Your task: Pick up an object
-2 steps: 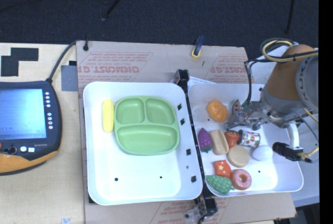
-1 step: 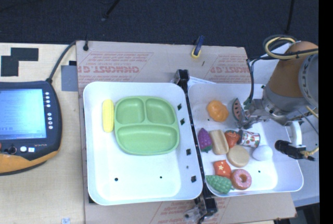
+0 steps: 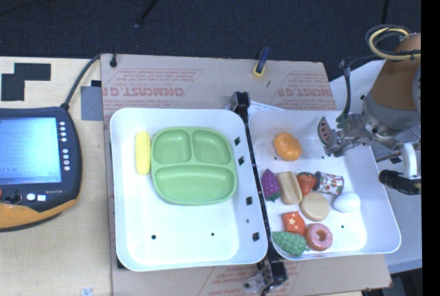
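My gripper [image 3: 330, 139] hangs over the upper right part of the right bin [image 3: 375, 233], with nothing visible between its fingers. Left of it lies an orange toy fruit [image 3: 287, 145]. Below it sits a small red-and-white can [image 3: 330, 183] beside a tomato-like piece [image 3: 306, 183]. Further down are a hot-dog bun [image 3: 289, 187], purple grapes [image 3: 270, 185], a tan round biscuit [image 3: 315, 206], a white egg [image 3: 346, 202], a red piece [image 3: 293, 221], a pink doughnut [image 3: 319, 237] and a green bumpy piece [image 3: 289, 243].
The left bin [image 3: 130, 219] holds a green divided plate [image 3: 193, 165] and a yellow banana-like stick [image 3: 142, 152]. A black divider [image 3: 249, 171] separates the bins. A teach pendant [image 3: 34, 157] lies on the bench at far left.
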Motion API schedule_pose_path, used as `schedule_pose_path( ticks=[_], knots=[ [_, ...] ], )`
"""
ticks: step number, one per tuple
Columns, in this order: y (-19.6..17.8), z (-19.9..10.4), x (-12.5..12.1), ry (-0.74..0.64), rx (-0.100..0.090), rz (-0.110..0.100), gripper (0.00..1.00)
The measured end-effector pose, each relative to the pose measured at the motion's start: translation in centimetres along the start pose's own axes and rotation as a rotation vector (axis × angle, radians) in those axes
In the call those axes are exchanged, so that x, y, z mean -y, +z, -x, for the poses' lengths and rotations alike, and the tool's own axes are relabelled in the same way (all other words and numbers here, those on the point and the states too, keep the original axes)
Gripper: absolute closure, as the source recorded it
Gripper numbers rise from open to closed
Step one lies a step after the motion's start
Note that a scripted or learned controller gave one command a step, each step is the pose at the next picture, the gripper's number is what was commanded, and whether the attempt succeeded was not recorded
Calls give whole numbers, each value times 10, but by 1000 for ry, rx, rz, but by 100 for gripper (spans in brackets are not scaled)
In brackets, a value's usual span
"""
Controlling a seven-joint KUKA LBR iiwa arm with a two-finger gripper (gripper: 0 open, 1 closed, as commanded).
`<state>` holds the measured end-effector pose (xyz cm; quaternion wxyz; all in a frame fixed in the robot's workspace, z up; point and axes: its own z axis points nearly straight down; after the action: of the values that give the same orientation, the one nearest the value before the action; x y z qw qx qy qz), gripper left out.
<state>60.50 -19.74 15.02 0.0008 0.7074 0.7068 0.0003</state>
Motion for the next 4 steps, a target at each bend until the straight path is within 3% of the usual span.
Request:
schedule_pose_path(
  ticks=[1, 2, 4],
  knots=[
    [-54, -3, 9, -1, 0, 0, 100],
    [-79, -2, 9, -1, -1, -1, 100],
    [-93, -92, 53, -4, -4, -6, 100]
  ],
)
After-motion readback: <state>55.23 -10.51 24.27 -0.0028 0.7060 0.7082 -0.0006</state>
